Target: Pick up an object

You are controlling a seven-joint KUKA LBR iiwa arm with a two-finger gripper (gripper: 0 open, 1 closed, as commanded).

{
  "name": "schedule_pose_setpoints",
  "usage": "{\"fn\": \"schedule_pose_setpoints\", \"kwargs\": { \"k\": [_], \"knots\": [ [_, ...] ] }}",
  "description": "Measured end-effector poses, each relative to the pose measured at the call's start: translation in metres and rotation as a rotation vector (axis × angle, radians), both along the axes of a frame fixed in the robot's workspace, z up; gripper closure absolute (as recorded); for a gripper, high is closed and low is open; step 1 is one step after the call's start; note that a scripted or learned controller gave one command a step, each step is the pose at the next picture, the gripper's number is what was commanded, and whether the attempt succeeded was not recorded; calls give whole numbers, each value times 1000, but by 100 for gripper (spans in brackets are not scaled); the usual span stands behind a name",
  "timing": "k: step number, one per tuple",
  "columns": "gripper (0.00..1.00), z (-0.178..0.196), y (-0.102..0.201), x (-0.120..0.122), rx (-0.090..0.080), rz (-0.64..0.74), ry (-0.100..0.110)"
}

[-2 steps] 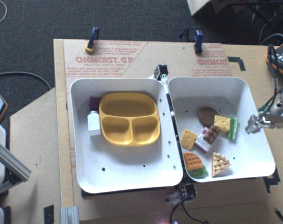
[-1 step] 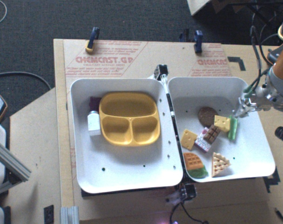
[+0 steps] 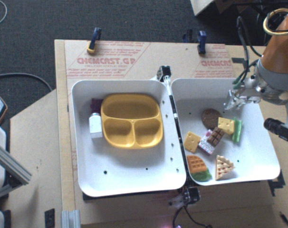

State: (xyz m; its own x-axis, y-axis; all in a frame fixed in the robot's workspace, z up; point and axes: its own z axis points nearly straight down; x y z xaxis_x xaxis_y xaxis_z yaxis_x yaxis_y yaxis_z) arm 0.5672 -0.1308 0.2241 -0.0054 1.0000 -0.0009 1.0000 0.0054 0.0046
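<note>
Several small toy food pieces lie clustered in the right bin [image 3: 258, 160], all of them below and a little to the left of the jaws [image 3: 235, 101], which hang over that bin's upper right part with nothing between them. Whether they stand released or clenched I cannot tell; they show as a small pale tangle against the white floor.

Nearest to the jaws is the brown round piece [image 3: 210, 118], and just beyond it the yellow cheese block [image 3: 225, 125] with a green stick [image 3: 237, 131] touching its far side. The brown round looks flat, so a grip would likely slip over it; the cheese block seems a better choice, provided the jaws come down square over it and straddle it without catching the green stick.

Farther off, the pink and brown block [image 3: 211, 140], the cheese slice [image 3: 192, 141], the waffle [image 3: 196, 165] and the wedge [image 3: 224, 166] sit close together.

The arm [image 3: 277, 56] is cut off at the right edge. Beside the yellow tray [image 3: 131, 120] in the left bin [image 3: 82, 141], a white bottle [image 3: 95, 125] and a dark purple thing are partly hidden.
</note>
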Motion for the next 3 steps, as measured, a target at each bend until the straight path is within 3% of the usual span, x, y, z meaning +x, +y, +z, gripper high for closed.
{"fn": "schedule_pose_setpoints", "kwargs": {
  "k": [1, 2, 3],
  "knots": [
    [100, 0, 40, 50, 1, 1, -2],
    [100, -9, 77, 86, 0, -1, -1],
    [100, 4, 86, 108, 0, -3, -1]
  ]
}}
